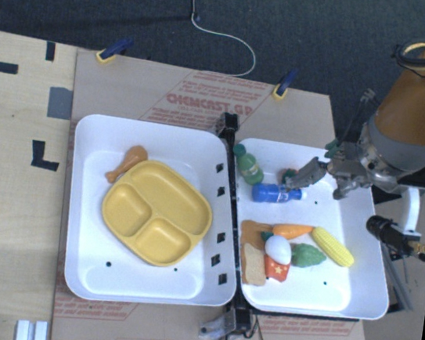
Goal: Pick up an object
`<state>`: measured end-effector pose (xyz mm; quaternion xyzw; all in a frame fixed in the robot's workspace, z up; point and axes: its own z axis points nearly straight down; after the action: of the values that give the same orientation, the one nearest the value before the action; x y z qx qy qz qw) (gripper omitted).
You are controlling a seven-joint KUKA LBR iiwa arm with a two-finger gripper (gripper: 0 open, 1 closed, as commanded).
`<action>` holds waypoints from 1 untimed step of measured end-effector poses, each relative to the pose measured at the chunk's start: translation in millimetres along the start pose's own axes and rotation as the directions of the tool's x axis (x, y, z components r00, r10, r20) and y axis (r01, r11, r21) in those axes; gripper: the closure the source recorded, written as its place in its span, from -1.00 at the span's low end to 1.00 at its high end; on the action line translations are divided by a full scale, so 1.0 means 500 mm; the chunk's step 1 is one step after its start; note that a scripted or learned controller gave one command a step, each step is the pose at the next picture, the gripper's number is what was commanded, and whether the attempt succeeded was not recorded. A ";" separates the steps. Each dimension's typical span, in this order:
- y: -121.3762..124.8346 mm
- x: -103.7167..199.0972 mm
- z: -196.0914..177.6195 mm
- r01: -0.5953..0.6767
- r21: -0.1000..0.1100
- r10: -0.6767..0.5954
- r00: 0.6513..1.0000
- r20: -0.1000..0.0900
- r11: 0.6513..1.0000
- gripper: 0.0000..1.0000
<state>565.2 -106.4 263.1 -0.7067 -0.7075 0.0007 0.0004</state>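
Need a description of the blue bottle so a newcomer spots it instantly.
Look in the right bin, upper half, just below the gripper. The blue bottle lies on its side there, beside a green bottle near the divider. It is the one blue item; the corn, carrot and other food sit lower in the bin.

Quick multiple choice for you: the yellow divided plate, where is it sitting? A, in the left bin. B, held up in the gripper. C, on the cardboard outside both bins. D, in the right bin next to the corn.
A: the yellow divided plate lies flat inside the left bin, with a toy drumstick touching its upper left edge; the corn is over in the right bin.
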 end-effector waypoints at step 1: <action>0.012 -0.013 0.102 -0.001 0.005 0.001 1.000 0.000 1.000 -1.00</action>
<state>571.0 -112.9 212.1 -0.7069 -0.7073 0.0025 0.0022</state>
